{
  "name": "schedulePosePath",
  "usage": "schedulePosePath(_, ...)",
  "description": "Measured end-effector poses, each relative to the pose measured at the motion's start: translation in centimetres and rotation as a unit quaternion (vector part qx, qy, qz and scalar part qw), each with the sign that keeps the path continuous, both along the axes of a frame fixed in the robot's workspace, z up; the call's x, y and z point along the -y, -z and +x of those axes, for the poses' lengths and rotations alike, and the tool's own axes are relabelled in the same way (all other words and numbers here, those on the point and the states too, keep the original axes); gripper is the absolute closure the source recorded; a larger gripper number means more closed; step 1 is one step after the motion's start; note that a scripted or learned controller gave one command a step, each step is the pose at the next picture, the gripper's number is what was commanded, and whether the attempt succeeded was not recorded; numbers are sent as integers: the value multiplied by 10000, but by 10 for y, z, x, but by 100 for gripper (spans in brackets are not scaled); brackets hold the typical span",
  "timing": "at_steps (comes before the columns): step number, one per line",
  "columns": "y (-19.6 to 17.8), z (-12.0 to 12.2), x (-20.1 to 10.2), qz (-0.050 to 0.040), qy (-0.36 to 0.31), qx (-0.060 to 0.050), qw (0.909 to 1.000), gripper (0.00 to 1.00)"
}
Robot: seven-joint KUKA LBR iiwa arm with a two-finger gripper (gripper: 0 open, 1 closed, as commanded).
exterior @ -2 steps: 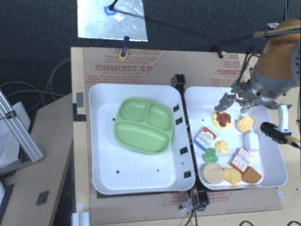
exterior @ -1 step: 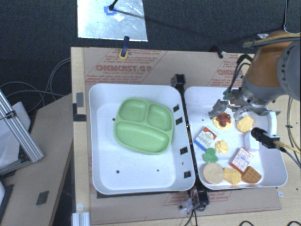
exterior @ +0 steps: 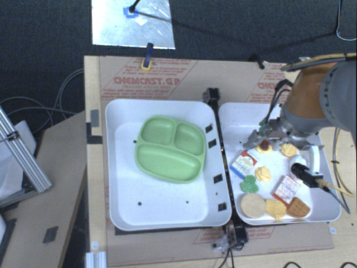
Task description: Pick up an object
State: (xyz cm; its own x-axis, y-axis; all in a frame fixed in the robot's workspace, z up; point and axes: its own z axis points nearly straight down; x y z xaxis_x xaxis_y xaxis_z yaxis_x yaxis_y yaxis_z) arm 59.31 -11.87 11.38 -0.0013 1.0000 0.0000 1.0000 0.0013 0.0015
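Toward three o'clock, inside the right bin (exterior: 329, 208), the gripper (exterior: 262, 140) is hovering over a small red-brown toy piece (exterior: 264, 146); whether it is gaping or pinched cannot be told. That piece is looking light, rigid and slick, probably best pinched across its middle. It is sitting rounded, dark red.

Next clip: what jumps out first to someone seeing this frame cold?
The light green three-compartment plastic plate sits alone in the left shallow white bin, the largest patch of colour. The right shallow white bin holds a clutter of small toy food pieces, among them a round beige cookie and a brown waffle near its front edge. The grey arm's pincer is low over the back of that clutter.
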Motion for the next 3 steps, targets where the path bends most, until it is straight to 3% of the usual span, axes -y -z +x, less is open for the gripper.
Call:
schedulePosePath(1, 25, 3, -1, 11, 1, 26, 10000, 0)
schedulePosePath(2, 18, 2, -1, -1, -3, 18, 10000, 100)
schedulePosePath(3, -32, -2, -9, -1, -15, 10, 10000, 100)
